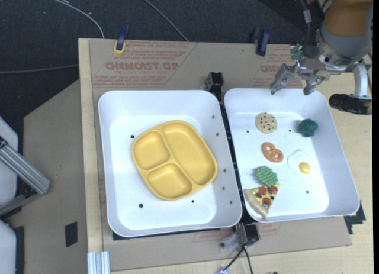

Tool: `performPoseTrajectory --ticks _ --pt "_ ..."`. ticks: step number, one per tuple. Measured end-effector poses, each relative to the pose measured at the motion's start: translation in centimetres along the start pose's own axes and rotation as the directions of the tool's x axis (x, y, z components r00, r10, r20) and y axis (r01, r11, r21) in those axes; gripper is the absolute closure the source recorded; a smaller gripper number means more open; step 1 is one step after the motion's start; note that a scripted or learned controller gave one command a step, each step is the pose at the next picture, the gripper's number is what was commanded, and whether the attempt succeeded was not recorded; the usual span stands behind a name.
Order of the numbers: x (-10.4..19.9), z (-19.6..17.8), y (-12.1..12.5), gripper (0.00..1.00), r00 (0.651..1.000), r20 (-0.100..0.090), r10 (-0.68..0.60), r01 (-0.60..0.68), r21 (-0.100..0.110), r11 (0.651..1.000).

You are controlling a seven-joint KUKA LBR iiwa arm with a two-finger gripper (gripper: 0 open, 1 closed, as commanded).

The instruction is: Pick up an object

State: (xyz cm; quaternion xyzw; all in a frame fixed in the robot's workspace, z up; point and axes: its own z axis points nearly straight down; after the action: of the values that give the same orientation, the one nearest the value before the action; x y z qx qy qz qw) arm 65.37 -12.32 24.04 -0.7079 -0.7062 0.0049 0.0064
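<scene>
gripper (292, 82) hangs with fingers spread wide, holding nothing, above the far edge of the right bin (337, 202); cookie (266, 122) lies just inside that edge.

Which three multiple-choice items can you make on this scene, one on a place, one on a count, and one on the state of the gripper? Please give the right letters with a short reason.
1. Where does the yellow tray lie?
A. in the left bin
B. in the right bin
C. on the cardboard outside both bins

2. How many toy foods lie in the right bin?
A. three
B. six
C. nine

3. How is the gripper?
A. shut on the cookie
B. shut on the pretzel
C. open, holding nothing

Key:
1 A, the yellow tray sits inside the left bin.
2 B, the right bin holds cookie, pretzel, broccoli, fried egg, green piece and pizza slice.
3 C, the gripper hangs above the bin's far edge, fingers spread.
</scene>
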Motion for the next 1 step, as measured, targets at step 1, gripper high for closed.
performPoseTrajectory --ticks 1 --pt "0.03 -0.94 0.20 0.00 1.000 0.002 -0.002 0.003 -0.015 1.000"
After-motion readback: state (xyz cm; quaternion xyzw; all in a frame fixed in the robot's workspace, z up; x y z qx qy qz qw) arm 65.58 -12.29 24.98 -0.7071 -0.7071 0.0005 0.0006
